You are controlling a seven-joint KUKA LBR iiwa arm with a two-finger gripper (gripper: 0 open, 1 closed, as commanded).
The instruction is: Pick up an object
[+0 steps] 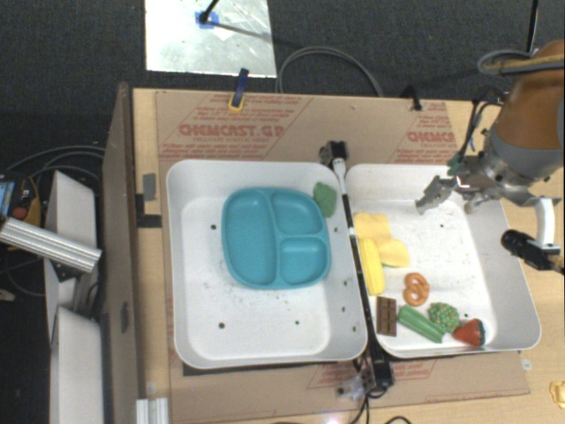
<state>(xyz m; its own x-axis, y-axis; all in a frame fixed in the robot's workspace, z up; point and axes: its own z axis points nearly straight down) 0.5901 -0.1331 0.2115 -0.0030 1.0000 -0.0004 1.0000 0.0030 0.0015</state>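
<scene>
- Food toys, pretzel (416, 287) included, are bunched at the right bin (494, 237) near corner, probably dumped for picking.
- Gripper (434, 194) hovers over that bin's bare far end, holding nothing.
- Can't tell how its grip's set.

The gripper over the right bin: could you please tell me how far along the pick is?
Nothing looks done yet: the gripper hangs above bare floor at the back of the right bin, carrying nothing. In hand is only the approach. Left: descending on an item, such as the yellow pieces or the pretzel, then gripping and lifting.
</scene>
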